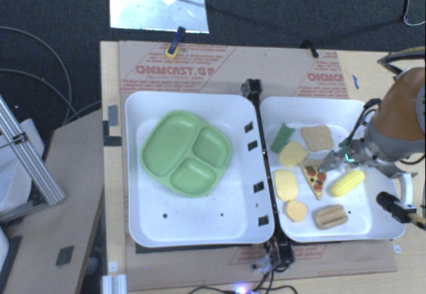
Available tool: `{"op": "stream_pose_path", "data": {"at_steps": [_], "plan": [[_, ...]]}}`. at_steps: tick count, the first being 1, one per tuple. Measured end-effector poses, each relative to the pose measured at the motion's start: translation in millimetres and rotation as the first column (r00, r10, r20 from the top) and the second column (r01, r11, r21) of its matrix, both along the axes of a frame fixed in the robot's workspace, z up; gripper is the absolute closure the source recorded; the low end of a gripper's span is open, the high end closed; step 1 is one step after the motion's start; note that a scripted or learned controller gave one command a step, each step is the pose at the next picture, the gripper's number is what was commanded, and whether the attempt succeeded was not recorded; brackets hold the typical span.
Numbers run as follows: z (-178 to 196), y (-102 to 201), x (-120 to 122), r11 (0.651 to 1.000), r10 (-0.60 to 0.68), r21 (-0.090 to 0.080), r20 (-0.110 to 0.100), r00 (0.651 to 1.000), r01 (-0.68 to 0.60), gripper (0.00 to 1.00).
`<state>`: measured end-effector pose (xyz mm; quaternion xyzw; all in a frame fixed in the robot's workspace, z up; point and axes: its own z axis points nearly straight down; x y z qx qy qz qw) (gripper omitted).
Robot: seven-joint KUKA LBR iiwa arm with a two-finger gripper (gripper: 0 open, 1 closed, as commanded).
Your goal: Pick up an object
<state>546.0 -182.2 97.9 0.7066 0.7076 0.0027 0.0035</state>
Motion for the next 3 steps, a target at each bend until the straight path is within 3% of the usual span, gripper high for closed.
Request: {"op": "stream_pose_path", "data": {"at_steps": [1, 2, 3], "plan": [[-14, 88, -20, 1.000, 0.006, 0.001, -0.007, 1.000, -0.006, 0.00], [-13, 94, 22, 1.000, 0.005, 0.000, -0.004, 1.000, -0.005, 0.00], [0, 92, 22, 1.000, 0.002, -0.002, 0.001, 1.000, -0.002, 1.00]]}}
